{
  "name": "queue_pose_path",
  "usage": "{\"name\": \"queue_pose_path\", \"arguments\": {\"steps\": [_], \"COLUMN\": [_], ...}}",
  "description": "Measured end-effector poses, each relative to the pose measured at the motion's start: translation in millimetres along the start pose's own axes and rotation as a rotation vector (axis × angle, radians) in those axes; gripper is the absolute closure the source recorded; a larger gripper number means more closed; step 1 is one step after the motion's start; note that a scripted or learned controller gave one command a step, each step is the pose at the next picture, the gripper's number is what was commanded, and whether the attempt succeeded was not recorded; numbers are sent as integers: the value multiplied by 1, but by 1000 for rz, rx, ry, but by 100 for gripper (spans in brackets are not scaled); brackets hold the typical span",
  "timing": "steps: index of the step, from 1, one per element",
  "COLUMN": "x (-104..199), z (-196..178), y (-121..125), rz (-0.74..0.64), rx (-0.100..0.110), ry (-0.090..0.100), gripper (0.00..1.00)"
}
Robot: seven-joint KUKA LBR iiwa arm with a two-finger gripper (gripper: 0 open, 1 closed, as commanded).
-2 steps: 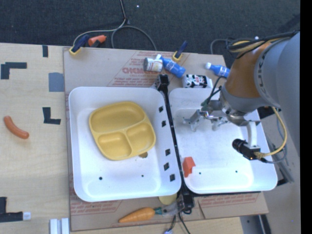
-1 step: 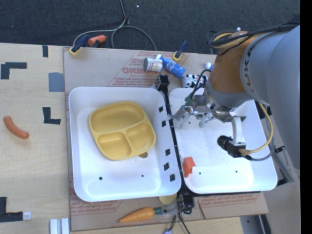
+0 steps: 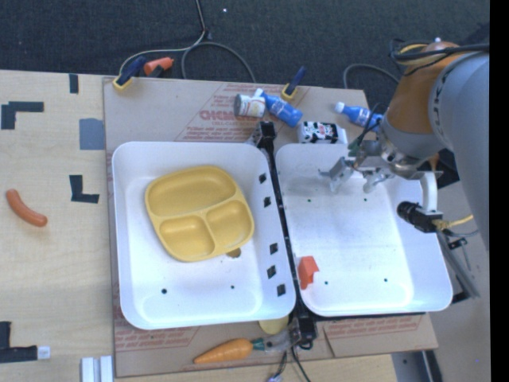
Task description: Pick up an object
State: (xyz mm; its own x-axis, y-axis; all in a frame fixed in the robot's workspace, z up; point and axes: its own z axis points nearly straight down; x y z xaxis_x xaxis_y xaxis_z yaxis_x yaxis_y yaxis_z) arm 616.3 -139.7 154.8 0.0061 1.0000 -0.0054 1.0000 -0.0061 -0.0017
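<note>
Orange block point(image 3: 308, 271): we see a small orange block in the right bin point(image 3: 358, 237), near its front left corner, close by the divider. It lies well apart from the hand.
Hand point(image 3: 355, 177): we see it over the back part of the right bin. Its two fingers are spread apart and nothing sits between them.
Arm point(image 3: 433, 94): grey with an orange band. It comes in from the right, and the edge of the view cuts part of it off.
Right bin: white and shallow. The orange block is the one loose thing we can spot in it. The small dark dots on its floor are too tiny for us to name.
Left bin point(image 3: 131, 213): white too. It holds a yellow plate point(image 3: 200, 212) with three parts.
Brown thing point(image 3: 233, 253): a little bit peeks out from under the plate's front edge. Most of it is hidden, so we cannot say what it is.
Behind the bins: a white and blue bottle point(image 3: 269, 106) lies on the cardboard point(image 3: 159, 110). Next to it is a black and white box point(image 3: 322, 133). Another blue and white bottle point(image 3: 358, 115) is partly hidden by the arm.
In front of the bins: a toy carrot point(image 3: 224, 351) lies on the cardboard.
Tabletop point(image 3: 48, 277): a toy sausage point(image 3: 26, 208) lies far to the left.
</note>
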Motion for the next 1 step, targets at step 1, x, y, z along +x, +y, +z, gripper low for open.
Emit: {"name": "queue_pose_path", "arguments": {"steps": [1], "x": [47], "z": [73], "y": [-8], "rz": [-8], "rx": [-4], "ry": [1], "gripper": [0]}}
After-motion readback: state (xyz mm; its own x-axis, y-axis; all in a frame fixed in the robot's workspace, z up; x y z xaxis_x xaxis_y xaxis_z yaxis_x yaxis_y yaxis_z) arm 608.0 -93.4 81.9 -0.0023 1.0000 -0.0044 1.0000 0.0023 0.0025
